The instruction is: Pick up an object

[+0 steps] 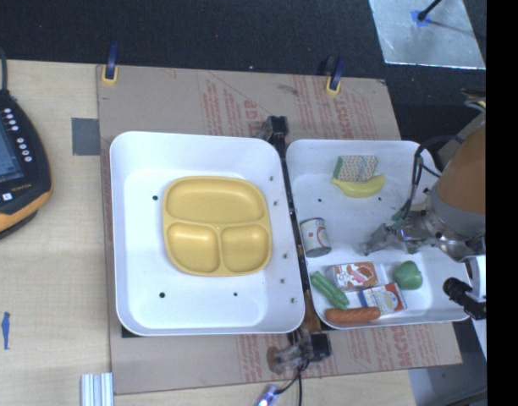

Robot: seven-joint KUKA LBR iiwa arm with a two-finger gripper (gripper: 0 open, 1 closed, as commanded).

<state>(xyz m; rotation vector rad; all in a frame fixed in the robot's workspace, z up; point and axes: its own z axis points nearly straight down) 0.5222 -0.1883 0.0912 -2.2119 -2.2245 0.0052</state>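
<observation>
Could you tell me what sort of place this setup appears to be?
Probably a robotics lab bench for grasping trials. Two white bins sit on cardboard clamped to the bench, a teach pendant lies at the left, and toy food such as a banana fills the right bin.

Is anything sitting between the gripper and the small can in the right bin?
Nothing visible does. The gripper sits over bare bin floor right of the can. The cartons lie nearer the camera, and the banana farther back, both off that line.
</observation>
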